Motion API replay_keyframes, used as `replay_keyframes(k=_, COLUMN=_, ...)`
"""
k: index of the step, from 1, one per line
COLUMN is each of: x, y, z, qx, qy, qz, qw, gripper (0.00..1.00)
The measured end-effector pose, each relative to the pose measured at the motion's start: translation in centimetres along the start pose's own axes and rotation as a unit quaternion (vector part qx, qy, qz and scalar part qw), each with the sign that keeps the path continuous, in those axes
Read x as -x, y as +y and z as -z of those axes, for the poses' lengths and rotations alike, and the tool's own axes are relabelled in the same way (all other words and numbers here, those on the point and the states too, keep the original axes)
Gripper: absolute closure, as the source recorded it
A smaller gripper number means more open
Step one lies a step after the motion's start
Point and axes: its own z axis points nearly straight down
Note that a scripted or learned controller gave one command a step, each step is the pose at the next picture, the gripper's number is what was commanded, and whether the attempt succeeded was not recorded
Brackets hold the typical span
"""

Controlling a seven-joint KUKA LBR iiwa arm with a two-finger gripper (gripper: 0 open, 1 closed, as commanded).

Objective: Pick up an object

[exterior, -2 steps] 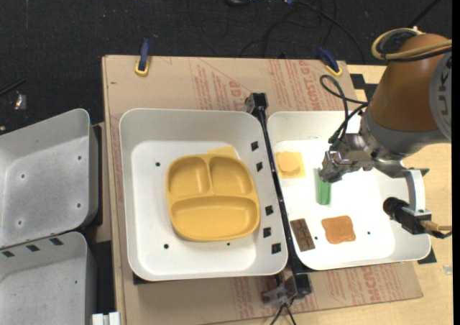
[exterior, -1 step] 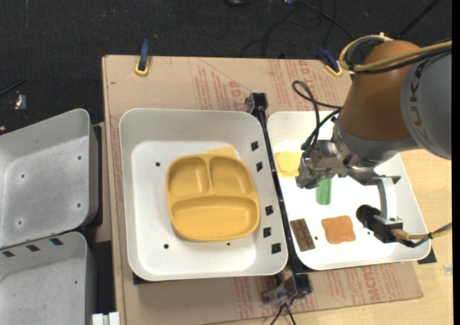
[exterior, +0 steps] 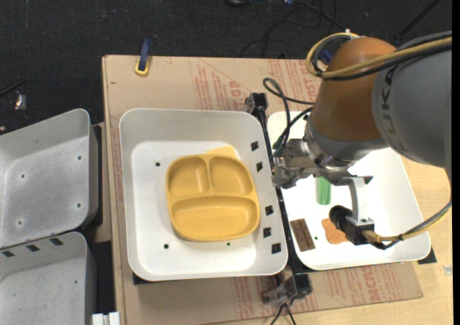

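Two shallow white bins sit side by side on a cardboard-covered bench. Filling most of the left bin [exterior: 144, 172] is a yellow divided tray [exterior: 213, 197], lying flat with its three compartments facing up; a pale yellow flat piece [exterior: 225, 151] shows just past its far edge. The right bin [exterior: 402, 194] holds a green cylindrical object [exterior: 324, 191], a small brown rectangular block [exterior: 301, 235] near the bin's left wall, and an orange flat piece [exterior: 332, 231] partly hidden by black hardware. The grey arm [exterior: 424, 108] with its orange band [exterior: 352, 90] reaches in from the right and hangs over the right bin, its wrist just above the green object. The gripper [exterior: 298, 165] lies under the wrist housing near the divider between the bins, and how far its claw is open cannot be told; nothing is seen in its grasp
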Motion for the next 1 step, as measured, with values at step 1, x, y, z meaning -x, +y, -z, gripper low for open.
replay_keyframes(k=1, x=-5.68, y=-0.51, z=-0.42, qx=-0.001, qy=0.0, qz=0.001, qw=1.0, gripper=1.0)
